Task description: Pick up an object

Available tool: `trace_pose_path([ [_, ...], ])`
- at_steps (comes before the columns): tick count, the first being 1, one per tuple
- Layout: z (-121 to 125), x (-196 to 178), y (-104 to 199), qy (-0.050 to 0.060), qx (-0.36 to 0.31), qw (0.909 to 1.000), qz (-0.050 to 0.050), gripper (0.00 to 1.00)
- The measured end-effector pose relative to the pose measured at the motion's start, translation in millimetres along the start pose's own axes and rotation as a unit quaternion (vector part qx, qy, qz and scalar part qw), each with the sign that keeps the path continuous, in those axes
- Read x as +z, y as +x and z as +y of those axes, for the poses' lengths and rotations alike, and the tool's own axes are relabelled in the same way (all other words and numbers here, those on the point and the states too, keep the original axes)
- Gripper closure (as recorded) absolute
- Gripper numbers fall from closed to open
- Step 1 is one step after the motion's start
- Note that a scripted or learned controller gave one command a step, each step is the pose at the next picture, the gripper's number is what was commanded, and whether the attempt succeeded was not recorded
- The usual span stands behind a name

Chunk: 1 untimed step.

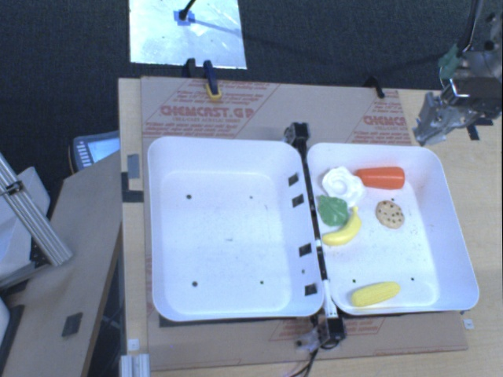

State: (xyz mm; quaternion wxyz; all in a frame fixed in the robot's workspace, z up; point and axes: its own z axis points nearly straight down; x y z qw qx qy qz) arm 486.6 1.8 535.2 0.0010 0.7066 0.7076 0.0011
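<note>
1. Two shallow white bins sit side by side on a bench, seen from above at a slant. Left bin (224, 226) has only small dark specks on its floor. Right bin (440, 242) holds all the toy food.
2. Gripper (434, 126) hangs at the upper right, above the bench just beyond the right bin's far corner, well apart from every item. Can't tell its state; too blurred.
3. Pickable items, all in the right bin: orange carrot (381, 177) at the far wall, touching a white fried egg (343, 184); a green leafy piece (332, 209) below the egg, w/ a yellow banana (344, 230) against it; a round cookie (389, 214) lying alone mid-bin; a yellow corn cob (375, 293) alone near the front wall.
4. Best bet, in my judgement: cookie or corn, since each has free space around it. Come straight down, centred, straddling the narrow axis.
5. In the way: the egg/leaf/banana cluster is crowded, near the divider clips (302, 203); the carrot is close to the wall.
</note>
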Motion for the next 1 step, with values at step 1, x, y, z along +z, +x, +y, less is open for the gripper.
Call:
trace_pose_path([
  [1, 0.0, 0.0, -4.0, 0.0, 0.0, 1.0, 0.0, 1.0],
])
